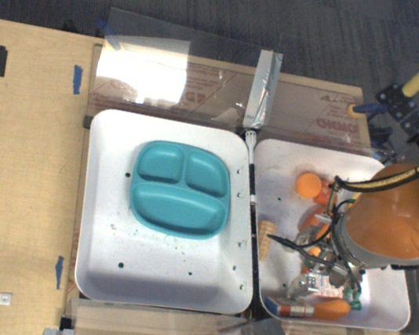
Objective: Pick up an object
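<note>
The two-finger metal gripper (317,278) stood low in the right-hand shallow white bin (393,313), at the lower right of the frame, beneath the orange band (391,221) of the grey arm; whether it was released or clenched could not be told, since cabling and clutter obscured its tip. Directly about it lay a small heap of candidate objects: an elongated orange carrot-like piece (331,308) just below and to the right, a slim marker-like stick with a red end (288,307) along the bin's lower wall, and a green-tinged scrap (355,297) beside the carrot-like piece. Farther up the bin sat a round orange ball-like item (309,186), apart from the heap, and a pale cylindrical cork-like piece (265,239) lay against the bin's left wall. Across the central divider, the left-hand white bin (99,208) carried a teal plastic divided plate (182,188) with three compartments, well apart from the gripper. Behind both bins rose a clear sheet with a silver tape strip (261,88), and a tan bench surface (10,169) filled the frame's left. The step in hand appeared to be the descent onto the heap, with no object visibly held. The next move would call for closing on a single item, probably the carrot-like piece, then lifting straight up clear of its neighbours.
</note>
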You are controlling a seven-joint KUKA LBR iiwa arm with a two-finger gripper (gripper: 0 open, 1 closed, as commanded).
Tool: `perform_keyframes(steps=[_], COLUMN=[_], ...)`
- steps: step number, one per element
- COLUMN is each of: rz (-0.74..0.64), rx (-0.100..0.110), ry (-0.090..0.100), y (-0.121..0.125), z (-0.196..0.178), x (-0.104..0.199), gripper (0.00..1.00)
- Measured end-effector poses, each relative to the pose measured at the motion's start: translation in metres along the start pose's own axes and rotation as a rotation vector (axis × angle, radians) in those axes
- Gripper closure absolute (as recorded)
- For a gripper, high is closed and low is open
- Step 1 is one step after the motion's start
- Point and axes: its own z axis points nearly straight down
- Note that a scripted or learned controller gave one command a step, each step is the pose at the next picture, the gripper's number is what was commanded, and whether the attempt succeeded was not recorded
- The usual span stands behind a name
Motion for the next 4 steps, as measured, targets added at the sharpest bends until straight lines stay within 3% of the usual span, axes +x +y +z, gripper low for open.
perform_keyframes(steps=[1, 2, 3, 4], rz=[-0.035, -0.203, -0.069, -0.071], rx=[0.002, -0.003, -0.002, -0.001], ry=[0.019, 0.019, 0.019, 0.005], y=[0.003, 0.008, -0.005, -0.004], z=[0.002, 0.005, 0.003, -0.010], x=[-0.011, -0.089, -0.041, -0.045], gripper=[0.00, 0.00, 0.00, 1.00])
